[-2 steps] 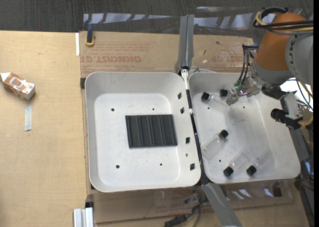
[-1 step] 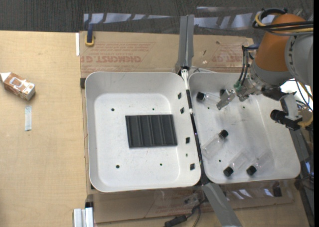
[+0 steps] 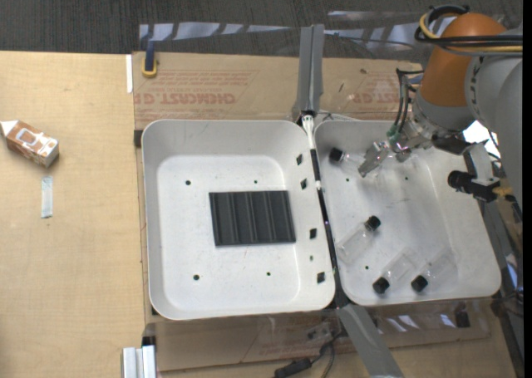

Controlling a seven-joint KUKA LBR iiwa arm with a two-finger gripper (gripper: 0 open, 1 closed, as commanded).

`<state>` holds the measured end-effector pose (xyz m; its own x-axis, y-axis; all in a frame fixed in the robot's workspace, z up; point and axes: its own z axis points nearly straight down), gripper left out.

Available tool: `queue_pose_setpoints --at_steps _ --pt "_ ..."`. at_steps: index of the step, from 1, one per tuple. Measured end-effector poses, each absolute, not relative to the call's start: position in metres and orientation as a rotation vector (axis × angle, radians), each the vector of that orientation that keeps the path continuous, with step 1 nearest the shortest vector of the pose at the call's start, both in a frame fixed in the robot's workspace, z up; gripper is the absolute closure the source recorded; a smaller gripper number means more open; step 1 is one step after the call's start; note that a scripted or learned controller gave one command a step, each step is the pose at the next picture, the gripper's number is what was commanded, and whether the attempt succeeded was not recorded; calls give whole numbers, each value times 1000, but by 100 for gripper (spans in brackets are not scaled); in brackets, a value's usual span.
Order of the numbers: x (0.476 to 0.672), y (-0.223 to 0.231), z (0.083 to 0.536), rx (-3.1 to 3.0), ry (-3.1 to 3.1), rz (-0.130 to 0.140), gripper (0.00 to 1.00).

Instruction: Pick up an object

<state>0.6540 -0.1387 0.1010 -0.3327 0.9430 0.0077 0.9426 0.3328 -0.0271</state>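
Observation:
The right bin (image 3: 465, 285) holds several clear plastic items with black caps. One cap (image 3: 336, 154) lies near the bin's far left corner and another (image 3: 372, 223) near its middle. Two more caps (image 3: 381, 285) (image 3: 419, 283) sit by the front wall, on clear bodies that are hard to make out. My gripper (image 3: 376, 157) hangs low over the far part of this bin, just right of the far-left cap, and nothing shows clearly in it. The left bin (image 3: 166, 169) holds a dark ribbed rectangular block (image 3: 252, 218) at its centre.
The grey arm with its orange band (image 3: 457, 61) comes in over the right bin's far right corner. A grey post (image 3: 310, 69) stands behind the join of the bins. A small carton (image 3: 32, 144) and a white strip (image 3: 46, 198) lie on the wooden bench at left.

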Motion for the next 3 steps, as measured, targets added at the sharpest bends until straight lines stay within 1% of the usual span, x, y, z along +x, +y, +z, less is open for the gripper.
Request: queue_pose_setpoints --at_steps 1,2,3 --pt "654 -140 111 -1801 -2549 31 100" --pt "654 -139 111 -1800 -2549 31 0" --pt "600 -157 92 -1769 -2597 0 0"
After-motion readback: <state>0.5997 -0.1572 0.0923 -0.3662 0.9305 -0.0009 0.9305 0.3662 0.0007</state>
